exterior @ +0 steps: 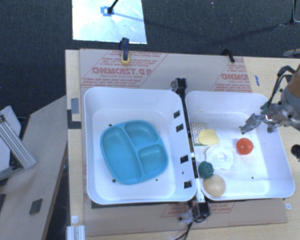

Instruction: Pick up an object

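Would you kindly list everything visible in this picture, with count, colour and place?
bins: two, white, side by side on the bench
tray: one, blue, three compartments, in the left bin
tomato: one, red, right bin, middle
yellow piece: one, pale yellow, right bin, near the divider
white piece: one, white, right bin, below the yellow piece
green ball: one, dark green, right bin, by the divider
tan ball: one, beige, right bin, near corner
board: one, brown with red print, under the bins
clamp: one, yellow and black, board's far edge
arm: one, grey, from the right
claw: one, grey, over the right bin, above the tomato
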Controlling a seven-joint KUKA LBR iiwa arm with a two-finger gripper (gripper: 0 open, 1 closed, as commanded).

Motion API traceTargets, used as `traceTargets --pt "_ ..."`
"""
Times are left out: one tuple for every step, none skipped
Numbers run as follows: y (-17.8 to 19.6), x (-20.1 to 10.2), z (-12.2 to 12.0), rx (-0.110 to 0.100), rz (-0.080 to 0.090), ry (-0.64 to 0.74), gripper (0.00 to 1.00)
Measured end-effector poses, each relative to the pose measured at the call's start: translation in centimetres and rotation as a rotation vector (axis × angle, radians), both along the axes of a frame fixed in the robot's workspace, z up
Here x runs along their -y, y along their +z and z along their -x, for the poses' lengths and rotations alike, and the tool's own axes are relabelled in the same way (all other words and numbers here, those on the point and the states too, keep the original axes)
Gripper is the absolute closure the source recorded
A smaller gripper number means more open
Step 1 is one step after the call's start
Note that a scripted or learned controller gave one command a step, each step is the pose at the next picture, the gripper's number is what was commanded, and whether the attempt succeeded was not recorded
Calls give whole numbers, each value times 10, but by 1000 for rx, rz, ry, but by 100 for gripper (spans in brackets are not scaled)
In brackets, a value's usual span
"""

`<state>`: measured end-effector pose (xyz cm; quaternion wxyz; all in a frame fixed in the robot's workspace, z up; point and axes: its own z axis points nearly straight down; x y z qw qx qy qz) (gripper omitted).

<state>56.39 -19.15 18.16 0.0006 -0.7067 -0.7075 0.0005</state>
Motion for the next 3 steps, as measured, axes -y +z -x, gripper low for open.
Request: traceTargets --pt "-41 -1 1 1 0 0 0" --pt "-94 -2 1 -1 -1 0 0" --pt "-80 -1 -1 6 2 -1 100"
